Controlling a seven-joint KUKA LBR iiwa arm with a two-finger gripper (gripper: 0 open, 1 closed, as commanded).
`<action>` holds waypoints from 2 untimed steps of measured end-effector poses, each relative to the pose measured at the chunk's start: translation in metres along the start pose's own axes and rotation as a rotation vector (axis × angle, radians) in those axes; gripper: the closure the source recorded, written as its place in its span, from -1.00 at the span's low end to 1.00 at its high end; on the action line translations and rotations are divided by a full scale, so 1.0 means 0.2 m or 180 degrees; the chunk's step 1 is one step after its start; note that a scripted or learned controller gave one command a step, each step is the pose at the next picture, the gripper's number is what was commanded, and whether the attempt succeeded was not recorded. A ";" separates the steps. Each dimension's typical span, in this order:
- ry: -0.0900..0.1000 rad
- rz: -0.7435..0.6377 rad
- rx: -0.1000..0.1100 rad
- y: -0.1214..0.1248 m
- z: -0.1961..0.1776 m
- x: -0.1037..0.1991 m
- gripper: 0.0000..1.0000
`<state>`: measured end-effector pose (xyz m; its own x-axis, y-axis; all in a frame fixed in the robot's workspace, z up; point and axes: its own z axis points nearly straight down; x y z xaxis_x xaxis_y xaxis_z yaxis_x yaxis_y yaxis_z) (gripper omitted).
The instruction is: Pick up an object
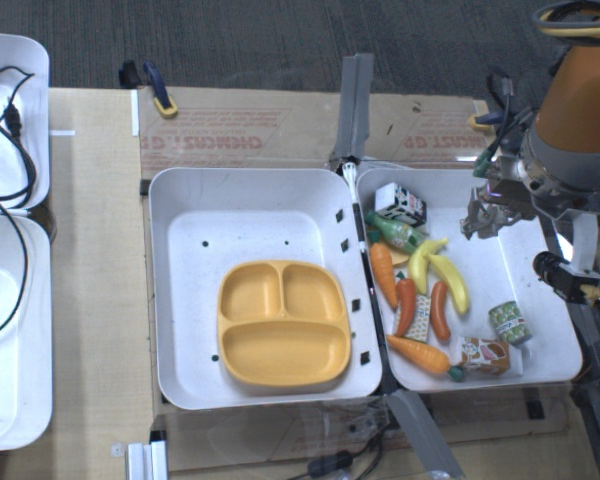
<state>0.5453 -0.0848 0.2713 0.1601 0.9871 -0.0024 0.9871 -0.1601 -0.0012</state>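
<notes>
My jaws [480, 220] hang over the right bin's [540, 368] upper right; can't tell if they're spread or clenched. Nothing seen between them. Banana [442, 268], 2 carrots [384, 273], green can [508, 321] lie in that bin. Left bin [180, 268] has a yellow divided plate [282, 322].

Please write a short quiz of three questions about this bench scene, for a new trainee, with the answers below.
1. True or false: the yellow plate lies in the left bin.
2. Which lies nearest the gripper? A) the bananas B) the green can C) the yellow plate
3. Fill in: the yellow plate has ___ compartments.

Key:
1. True.
2. A. The gripper is above the upper part of the right bin, with nothing seen between its fingers.
3. Three.
</notes>
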 end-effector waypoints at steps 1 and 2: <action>-0.0001 0.0000 0.0003 0.00 0.00 0.00 -1.00; 0.0005 -0.0140 0.0010 -0.08 0.62 -0.06 -1.00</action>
<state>0.5283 -0.0942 0.1475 0.1165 0.9932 -0.0008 0.9932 -0.1165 -0.0046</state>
